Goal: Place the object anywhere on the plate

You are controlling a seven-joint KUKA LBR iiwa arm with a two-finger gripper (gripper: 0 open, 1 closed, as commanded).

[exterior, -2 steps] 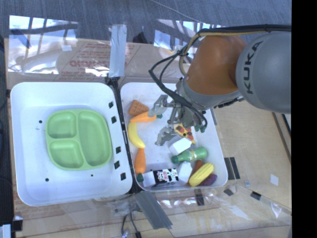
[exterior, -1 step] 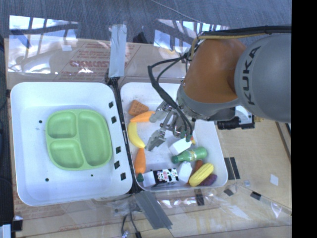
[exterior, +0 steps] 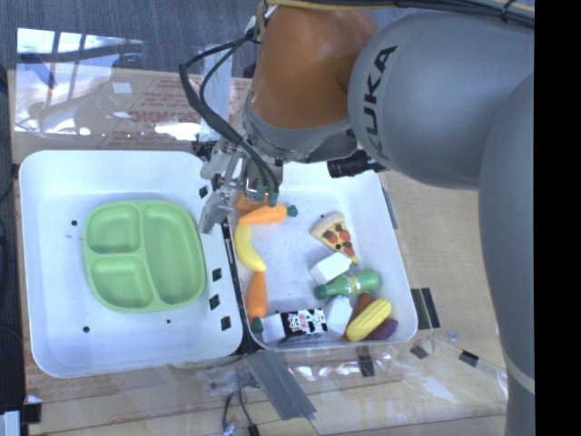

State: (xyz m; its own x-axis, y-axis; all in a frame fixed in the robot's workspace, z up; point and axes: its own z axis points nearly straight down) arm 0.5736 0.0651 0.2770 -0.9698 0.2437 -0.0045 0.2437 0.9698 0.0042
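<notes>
The claw (exterior: 238, 192) hangs low right over a carrot (exterior: 265, 214) to grab it, the plate (exterior: 143, 254) waits far left, and I cannot tell its grip

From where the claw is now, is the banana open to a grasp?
Probably yes. The claw hangs just above the banana, whose top is uncovered; only a carrot lies close by its upper end.

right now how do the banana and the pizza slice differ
The banana is plain yellow, long and curved; the pizza slice is a short wedge, pale with red spots and a tan crust edge. The banana lies near the right bin's left wall, between two carrots; the pizza slice lies further right, more in the open, with a white block just below it. Both are toy foods lying flat in the same bin.
</notes>
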